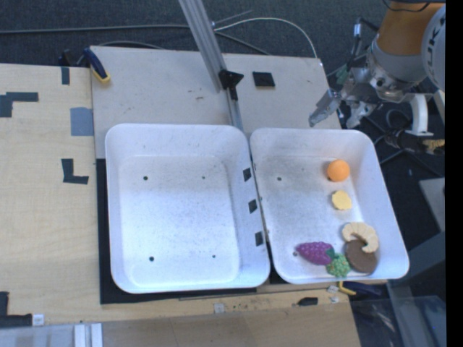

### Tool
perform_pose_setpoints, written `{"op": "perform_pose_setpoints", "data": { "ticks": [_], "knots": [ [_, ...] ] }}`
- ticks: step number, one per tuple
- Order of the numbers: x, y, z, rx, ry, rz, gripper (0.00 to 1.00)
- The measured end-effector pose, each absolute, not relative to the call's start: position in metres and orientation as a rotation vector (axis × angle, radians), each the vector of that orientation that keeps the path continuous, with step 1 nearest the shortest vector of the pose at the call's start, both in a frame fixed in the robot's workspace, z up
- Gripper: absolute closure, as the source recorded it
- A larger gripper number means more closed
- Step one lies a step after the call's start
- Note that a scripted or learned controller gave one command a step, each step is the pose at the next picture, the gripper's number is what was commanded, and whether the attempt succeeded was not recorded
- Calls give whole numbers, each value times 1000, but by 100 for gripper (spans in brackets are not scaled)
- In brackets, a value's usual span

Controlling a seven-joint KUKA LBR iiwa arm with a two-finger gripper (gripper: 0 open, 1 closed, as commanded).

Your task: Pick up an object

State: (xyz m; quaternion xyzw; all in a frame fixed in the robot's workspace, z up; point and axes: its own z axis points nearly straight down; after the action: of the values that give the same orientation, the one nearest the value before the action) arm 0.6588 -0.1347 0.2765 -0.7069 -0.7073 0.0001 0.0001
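Note:
Small toy foods lie along the right side of the right bin. There is an orange ball, a pale yellow piece and a beige curved piece. Below them are a brown round piece, a purple grape bunch and a green floret. My gripper hangs above the bin's far right corner, well behind the orange ball. It is open with nothing between its fingers.
The left bin sits beside the right one, with black clips along their shared edge. A slanted metal post rises behind the bins. Cables run at the back right near the arm.

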Motion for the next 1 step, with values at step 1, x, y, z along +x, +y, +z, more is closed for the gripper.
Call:
{"op": "perform_pose_setpoints", "data": {
  "ticks": [1],
  "knots": [
    [668, -176, 153, -2218, -2214, 10, 0]
  ]
}}
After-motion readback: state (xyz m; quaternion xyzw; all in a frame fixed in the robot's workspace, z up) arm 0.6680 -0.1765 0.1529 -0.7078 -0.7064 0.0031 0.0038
